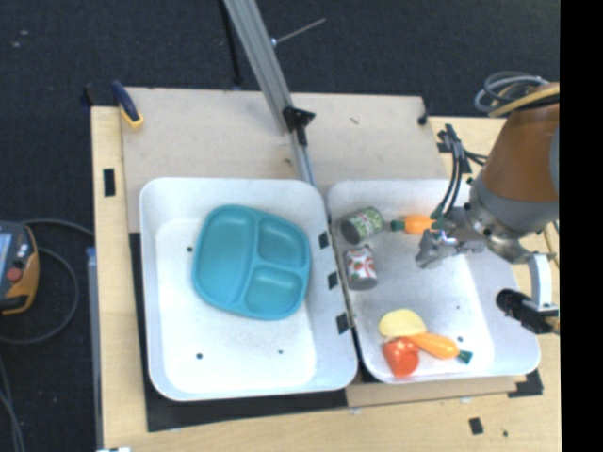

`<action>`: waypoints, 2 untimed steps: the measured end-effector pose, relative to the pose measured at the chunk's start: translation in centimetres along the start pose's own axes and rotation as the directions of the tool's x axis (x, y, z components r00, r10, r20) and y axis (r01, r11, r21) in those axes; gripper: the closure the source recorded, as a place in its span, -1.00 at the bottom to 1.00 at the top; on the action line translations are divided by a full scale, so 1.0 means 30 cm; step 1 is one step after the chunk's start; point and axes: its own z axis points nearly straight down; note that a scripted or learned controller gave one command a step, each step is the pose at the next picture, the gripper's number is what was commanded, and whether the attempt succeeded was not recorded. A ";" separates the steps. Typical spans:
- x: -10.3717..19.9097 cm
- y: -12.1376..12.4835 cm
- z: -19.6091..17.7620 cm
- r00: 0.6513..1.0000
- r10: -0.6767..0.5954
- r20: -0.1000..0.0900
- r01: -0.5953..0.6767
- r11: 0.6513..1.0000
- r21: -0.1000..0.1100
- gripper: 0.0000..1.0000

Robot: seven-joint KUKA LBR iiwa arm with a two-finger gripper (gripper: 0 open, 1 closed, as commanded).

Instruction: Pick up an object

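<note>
My gripper [435, 249] hangs over the upper middle of the right bin [490, 347], with the orange-banded arm [523, 168] coming in from the right. A small orange toy [412, 223] lies just up and left of the gripper, close beside it. A green can [362, 223] lies on its side at the bin's upper left, and a silver and red can [361, 267] lies just below it. Near the front of the bin sit a yellow piece [401, 323], a red piece [400, 357] and an orange carrot [437, 346].
A teal divided plate [252, 261] lies in the left bin [170, 347]. A metal pole [264, 59] slants down from the top to the wall between the bins. Black cables [454, 163] hang by the wrist.
</note>
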 end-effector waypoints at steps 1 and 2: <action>0.181 0.043 -0.050 1.000 -0.001 -0.001 0.001 1.000 0.000 1.00; 0.362 0.072 -0.091 1.000 -0.001 -0.001 0.001 1.000 0.001 1.00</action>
